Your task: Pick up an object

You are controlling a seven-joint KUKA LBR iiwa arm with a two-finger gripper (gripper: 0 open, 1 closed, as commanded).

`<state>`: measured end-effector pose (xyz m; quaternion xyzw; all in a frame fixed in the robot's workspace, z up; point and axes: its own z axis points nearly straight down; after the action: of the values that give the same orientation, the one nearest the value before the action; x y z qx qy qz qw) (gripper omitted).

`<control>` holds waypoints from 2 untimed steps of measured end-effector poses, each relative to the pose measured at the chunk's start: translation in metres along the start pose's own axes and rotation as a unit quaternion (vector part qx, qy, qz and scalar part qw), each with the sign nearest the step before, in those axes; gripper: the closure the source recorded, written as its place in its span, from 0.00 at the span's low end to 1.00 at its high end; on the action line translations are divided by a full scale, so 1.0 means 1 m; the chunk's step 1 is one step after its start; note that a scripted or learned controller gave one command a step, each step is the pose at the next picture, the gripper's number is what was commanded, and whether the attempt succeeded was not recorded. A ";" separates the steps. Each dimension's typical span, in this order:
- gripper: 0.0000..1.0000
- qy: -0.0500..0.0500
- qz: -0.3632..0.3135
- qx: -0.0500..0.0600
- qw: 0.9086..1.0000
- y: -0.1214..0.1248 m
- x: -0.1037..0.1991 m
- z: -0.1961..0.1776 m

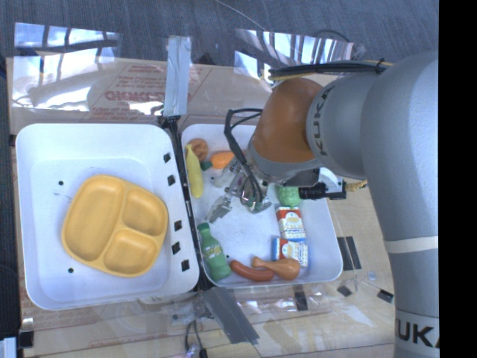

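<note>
My gripper [237, 200] hangs over the middle of the right bin [325, 222], with its metal fingers [218, 210] spread open above bare bin floor and nothing between them. Around it lie small toy foods. A yellow banana [195, 172] lies along the bin's left wall, and an orange piece [221, 159] and a brown piece [198, 148] sit at the far left corner. A green object [289, 195] lies just right of the gripper. Below it is a red-and-white carton [291, 233]. A green bottle [212, 253], a red sausage [252, 272] and a brown drumstick [280, 267] lie along the near wall.
The left bin [37, 162] holds a yellow divided plate [113, 224]. A black divider strip [179, 200] runs between the two bins. The arm's orange band [283, 121] and grey body cover the right bin's far right part.
</note>
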<state>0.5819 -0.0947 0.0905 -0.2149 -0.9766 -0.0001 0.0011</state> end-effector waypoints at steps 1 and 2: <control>0.00 -0.003 0.043 -0.001 0.999 0.016 -0.045 -0.019; 0.00 0.000 -0.114 0.000 0.993 -0.017 -0.027 -0.001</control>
<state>0.5998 -0.1212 0.0919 -0.1023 -0.9948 0.0002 0.0013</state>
